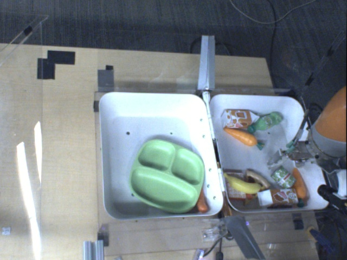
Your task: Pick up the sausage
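The arm (332, 124) leans in from the right, orange band showing, and its claw (290, 155) hangs low over the right bin (260, 99); whether it is spread or pressed together cannot be told from up here. The sausage (201, 201) lies over in the left bin (116, 112), tucked against the front right corner, half hidden beside the green divided plate (167, 175). Well apart from the claw, then! In the right bin sit a carrot (241, 137), a green bottle (265, 121), a banana (242, 185) and a small carton (238, 116), all on the pale wooden tabletop (54, 161).
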Controlling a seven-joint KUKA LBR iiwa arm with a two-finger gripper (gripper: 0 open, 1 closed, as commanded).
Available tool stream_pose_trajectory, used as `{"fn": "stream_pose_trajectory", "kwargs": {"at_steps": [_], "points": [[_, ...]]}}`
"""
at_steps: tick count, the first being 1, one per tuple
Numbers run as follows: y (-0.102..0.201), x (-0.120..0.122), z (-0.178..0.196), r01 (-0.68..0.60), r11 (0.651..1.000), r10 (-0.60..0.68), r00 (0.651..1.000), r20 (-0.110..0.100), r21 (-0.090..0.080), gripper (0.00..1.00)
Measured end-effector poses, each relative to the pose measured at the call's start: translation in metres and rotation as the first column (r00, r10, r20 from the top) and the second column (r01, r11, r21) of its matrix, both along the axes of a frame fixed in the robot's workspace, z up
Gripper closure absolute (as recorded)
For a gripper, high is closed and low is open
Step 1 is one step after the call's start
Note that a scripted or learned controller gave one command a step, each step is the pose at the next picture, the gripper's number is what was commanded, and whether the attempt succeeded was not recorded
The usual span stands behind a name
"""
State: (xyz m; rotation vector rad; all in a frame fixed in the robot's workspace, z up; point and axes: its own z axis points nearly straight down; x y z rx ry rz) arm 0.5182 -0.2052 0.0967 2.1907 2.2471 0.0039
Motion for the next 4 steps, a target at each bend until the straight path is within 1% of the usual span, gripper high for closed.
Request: {"fn": "stream_pose_trajectory", "kwargs": {"at_steps": [1,2,3,4], "points": [[0.0,-0.029,0.01,-0.032,1.0,0.032,0.999,0.003,-0.001,0.0],[0.007,-0.023,0.023,-0.041,0.999,0.041,0.999,0.013,0.01,1.0],[0.006,-0.023,0.022,-0.038,0.999,0.038,0.999,0.012,0.009,0.0],[0.006,-0.023,0.022,-0.038,0.999,0.038,0.999,0.012,0.009,0.0]]}}
